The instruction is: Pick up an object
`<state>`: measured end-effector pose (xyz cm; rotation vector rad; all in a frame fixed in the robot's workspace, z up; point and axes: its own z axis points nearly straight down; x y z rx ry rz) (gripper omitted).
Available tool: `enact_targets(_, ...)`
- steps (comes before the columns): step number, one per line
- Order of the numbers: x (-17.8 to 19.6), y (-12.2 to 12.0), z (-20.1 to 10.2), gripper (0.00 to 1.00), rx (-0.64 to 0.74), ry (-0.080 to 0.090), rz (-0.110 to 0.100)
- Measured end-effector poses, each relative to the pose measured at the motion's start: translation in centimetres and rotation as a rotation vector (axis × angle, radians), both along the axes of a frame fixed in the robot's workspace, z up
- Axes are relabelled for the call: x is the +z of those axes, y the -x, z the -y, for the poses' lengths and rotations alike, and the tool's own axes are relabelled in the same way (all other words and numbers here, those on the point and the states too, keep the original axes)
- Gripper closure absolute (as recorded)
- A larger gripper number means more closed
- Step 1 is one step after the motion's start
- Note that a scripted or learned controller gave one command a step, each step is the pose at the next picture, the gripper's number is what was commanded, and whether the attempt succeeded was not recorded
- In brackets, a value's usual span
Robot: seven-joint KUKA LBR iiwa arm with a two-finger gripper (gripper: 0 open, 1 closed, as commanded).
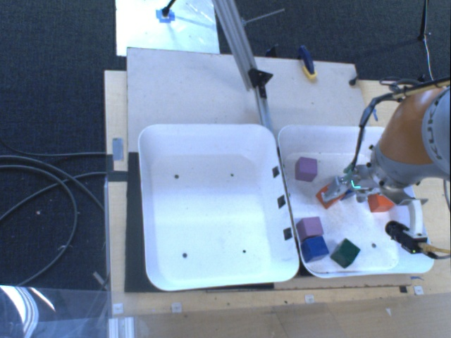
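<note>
My gripper (347, 186) hangs low over the middle of the right bin (331, 136), under the orange-banded arm (412, 129). Its tip lies right against a red-orange block (327, 196), which pokes out at its lower left. An orange block (380, 203) shows just right of the gripper, partly hidden by the wrist. A purple cube (306, 168) rests up and to the left. Near the front edge are a second purple block (309, 227), a blue cube (315, 248) and a dark green cube (345, 253).
The left bin (151, 189) stands beside the right one, and the two share a rim (280, 189) with black clips. A metal pole (236, 34) slants in from the top. Cables lie on the floor at the left.
</note>
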<state>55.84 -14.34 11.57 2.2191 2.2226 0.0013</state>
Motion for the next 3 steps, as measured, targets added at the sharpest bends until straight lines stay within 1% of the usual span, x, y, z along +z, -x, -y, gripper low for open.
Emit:
enact_targets(1,0.0,0.0,0.0,0.00,0.000,0.000,0.000)
enact_targets(2,-2.4,-0.8,0.0,0.00,0.003,-0.001,0.000)
enact_targets(3,-1.4,-0.9,0.0,1.00,0.005,0.000,0.002)
